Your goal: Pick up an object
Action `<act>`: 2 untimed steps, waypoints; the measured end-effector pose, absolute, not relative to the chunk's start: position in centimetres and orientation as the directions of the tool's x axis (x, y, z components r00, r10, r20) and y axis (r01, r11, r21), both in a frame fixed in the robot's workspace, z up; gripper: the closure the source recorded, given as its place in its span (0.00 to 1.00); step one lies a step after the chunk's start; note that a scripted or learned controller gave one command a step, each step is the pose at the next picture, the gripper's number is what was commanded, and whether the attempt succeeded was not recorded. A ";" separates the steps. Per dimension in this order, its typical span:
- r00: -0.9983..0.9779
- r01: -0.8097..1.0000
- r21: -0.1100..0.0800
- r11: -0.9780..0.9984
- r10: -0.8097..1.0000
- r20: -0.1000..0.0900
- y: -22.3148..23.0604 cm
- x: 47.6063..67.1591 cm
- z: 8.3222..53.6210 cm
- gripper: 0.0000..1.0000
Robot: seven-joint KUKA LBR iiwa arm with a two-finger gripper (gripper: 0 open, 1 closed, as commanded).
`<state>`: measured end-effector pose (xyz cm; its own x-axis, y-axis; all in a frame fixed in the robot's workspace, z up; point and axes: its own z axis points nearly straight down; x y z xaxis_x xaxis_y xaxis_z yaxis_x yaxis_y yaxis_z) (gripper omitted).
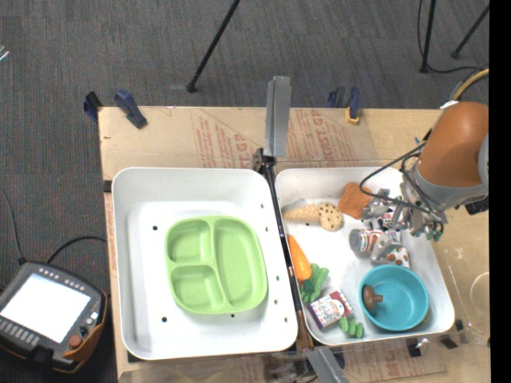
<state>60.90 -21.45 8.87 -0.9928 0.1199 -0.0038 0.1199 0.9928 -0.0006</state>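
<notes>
Arm enters from right, orange band above wrist, jaws (pixel 397 223) low over right bin (pixel 307 183), upper right part. Jaw state: cannot tell, mechanism cluttered. Small can (pixel 363 240) lies on side just beside jaws, on their left and below. Nearby: orange wedge (pixel 354 199), cookie (pixel 330 215), carrot (pixel 301 260), small carton (pixel 329 309), teal bowl (pixel 393 296) with brown item inside. Left bin (pixel 136 214) holds green divided plate (pixel 215 263). Both bins on desk (pixel 176 134).
</notes>
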 end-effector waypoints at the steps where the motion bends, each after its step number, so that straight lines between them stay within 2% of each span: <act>1: -0.997 0.074 0.003 0.997 0.074 -0.001 -16.2 61.9 8.8 0.00; 2: -0.985 0.169 0.000 0.986 0.169 -0.021 -21.2 57.6 9.4 0.00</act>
